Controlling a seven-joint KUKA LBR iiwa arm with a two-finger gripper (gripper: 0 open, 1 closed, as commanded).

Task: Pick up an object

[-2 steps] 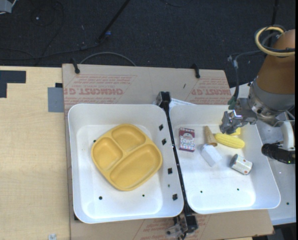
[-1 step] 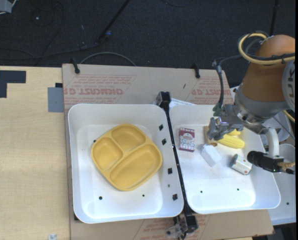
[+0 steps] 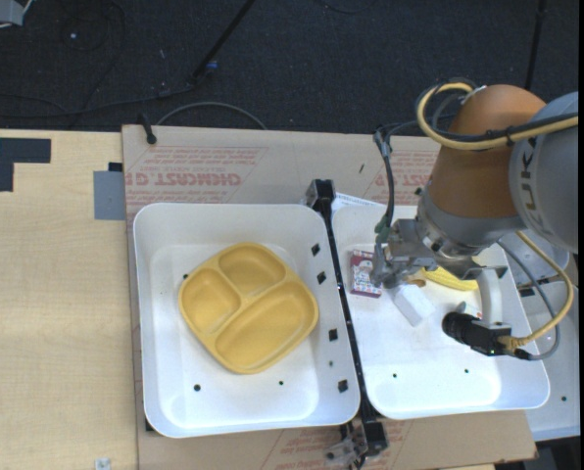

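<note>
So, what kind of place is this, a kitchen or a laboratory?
Probably a robotics laboratory: a robot arm hangs over one of two white bins on a bench, with loose cables on the dark floor behind.

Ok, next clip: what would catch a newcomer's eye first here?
The yellow divided plate in the left bin stands out most. Then the arm with its orange band looms over the right bin, with the gripper low beside a small red-and-white packet near the bins' shared edge.
</note>
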